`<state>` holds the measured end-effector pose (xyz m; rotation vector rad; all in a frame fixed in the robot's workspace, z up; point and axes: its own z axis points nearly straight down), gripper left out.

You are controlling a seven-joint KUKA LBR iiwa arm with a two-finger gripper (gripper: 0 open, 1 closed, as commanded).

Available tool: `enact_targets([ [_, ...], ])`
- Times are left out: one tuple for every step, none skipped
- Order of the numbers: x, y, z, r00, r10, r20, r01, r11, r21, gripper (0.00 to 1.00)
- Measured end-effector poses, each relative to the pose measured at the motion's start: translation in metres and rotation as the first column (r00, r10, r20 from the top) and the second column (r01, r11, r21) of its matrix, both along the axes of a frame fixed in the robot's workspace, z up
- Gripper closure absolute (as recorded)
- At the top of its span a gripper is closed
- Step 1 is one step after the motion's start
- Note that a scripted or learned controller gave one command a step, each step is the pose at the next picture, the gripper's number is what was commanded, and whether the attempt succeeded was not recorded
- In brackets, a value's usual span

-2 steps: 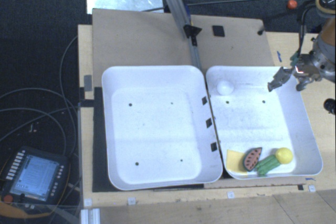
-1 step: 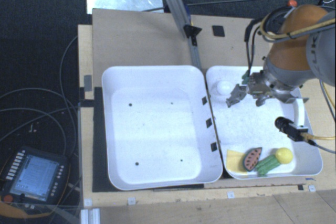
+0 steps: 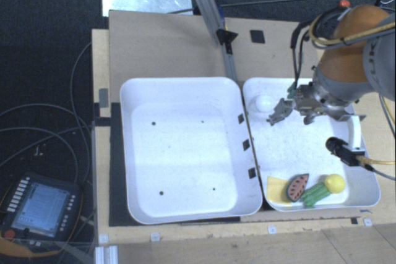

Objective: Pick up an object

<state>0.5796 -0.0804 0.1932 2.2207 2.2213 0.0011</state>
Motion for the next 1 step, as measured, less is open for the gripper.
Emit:
enact_targets([
  [0.0255, 0.012, 0.0238, 1.0, 0.002, 0.002, -0.002, 1.0, 0.0, 0.0],
])
